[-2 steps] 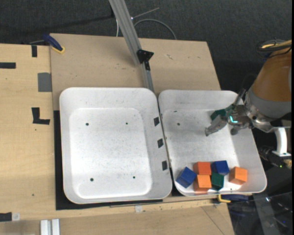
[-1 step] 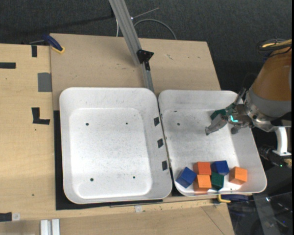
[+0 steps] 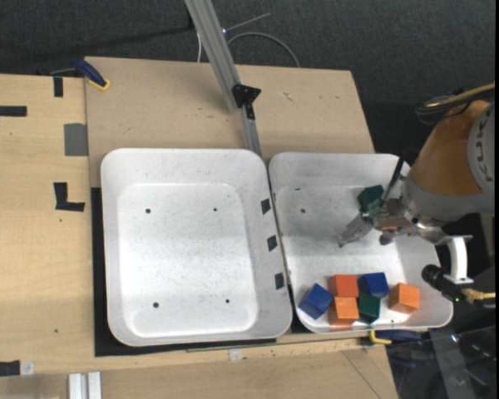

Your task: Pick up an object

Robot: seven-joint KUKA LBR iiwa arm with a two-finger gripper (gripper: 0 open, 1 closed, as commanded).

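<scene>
**My gripper over the right bin**

My gripper (image 3: 368,225) hung above the right bin (image 3: 316,181), near its far right side. I could not tell its state. A dark green block (image 3: 370,196) sat just beside it. Along the bin's near edge lay blue (image 3: 316,299), orange (image 3: 345,285) and green (image 3: 368,306) blocks, clustered together.

Even overhead light, bright glare on the white bins (image 3: 183,160), soft shadows, slightly grainy, dark background
</scene>
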